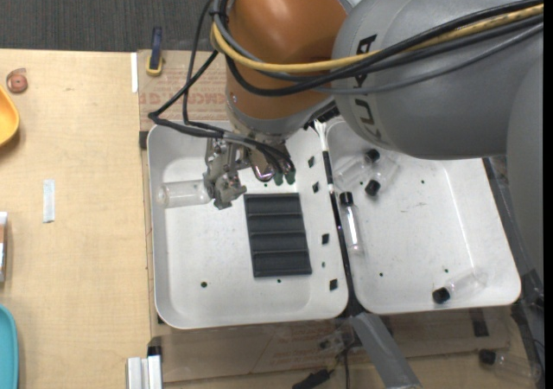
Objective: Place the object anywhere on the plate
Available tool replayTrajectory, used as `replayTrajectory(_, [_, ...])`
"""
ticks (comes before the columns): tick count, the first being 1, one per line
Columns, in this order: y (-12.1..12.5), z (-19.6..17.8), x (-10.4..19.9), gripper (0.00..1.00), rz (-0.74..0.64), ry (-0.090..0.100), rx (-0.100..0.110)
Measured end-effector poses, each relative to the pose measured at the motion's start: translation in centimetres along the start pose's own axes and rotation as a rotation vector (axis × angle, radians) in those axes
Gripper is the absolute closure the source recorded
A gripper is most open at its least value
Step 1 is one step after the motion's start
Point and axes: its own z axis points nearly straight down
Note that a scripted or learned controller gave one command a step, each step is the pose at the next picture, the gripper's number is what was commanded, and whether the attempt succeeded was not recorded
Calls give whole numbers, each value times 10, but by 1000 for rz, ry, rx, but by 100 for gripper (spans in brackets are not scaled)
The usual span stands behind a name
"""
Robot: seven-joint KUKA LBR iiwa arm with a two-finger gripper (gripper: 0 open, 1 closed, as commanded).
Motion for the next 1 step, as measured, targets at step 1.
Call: replayTrajectory(1, [0,0,0,0,0,0,0])
